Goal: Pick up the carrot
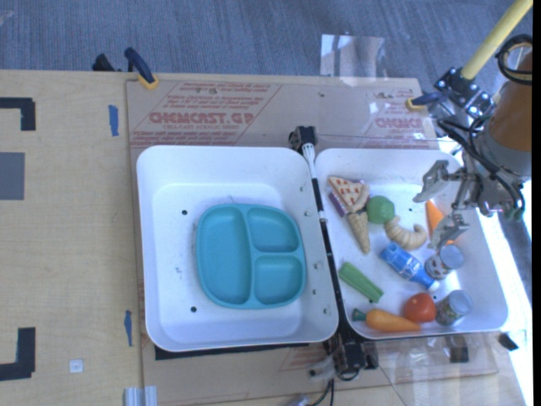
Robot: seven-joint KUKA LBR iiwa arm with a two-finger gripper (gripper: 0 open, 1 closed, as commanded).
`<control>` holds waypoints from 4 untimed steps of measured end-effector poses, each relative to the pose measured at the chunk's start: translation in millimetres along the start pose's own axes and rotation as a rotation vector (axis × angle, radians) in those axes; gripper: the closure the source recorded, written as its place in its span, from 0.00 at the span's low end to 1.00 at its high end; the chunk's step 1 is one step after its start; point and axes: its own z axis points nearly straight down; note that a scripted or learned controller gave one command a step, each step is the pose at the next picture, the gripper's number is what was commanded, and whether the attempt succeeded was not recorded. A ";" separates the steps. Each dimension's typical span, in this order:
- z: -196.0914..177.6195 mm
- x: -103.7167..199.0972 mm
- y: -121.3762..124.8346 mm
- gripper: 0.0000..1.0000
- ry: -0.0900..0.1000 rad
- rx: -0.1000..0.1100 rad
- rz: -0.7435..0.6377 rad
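An orange carrot (390,319) with a green stem end lies along the front wall of the right bin (490,269), next to a red tomato (419,308). My gripper (444,203) hangs over the back right part of that bin, well behind the carrot. Its fingers (433,181) stand apart, so it is open. A small orange wedge (434,216) shows in the gap between them, and neither finger visibly touches it.
The right bin also holds a pizza slice (347,194), a green ball (379,209), a cone (359,231), a banana piece (407,234), a blue can (404,263), a green pepper (361,282) and two small jars (453,307). A teal divided plate (250,255) sits in the left bin (161,227).
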 end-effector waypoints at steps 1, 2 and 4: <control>74.5 -23.7 -55.7 0.00 0.006 0.000 0.066; 116.6 -72.1 -59.5 0.00 -0.006 0.002 0.296; 27.0 -60.4 -17.8 1.00 -0.010 0.001 0.452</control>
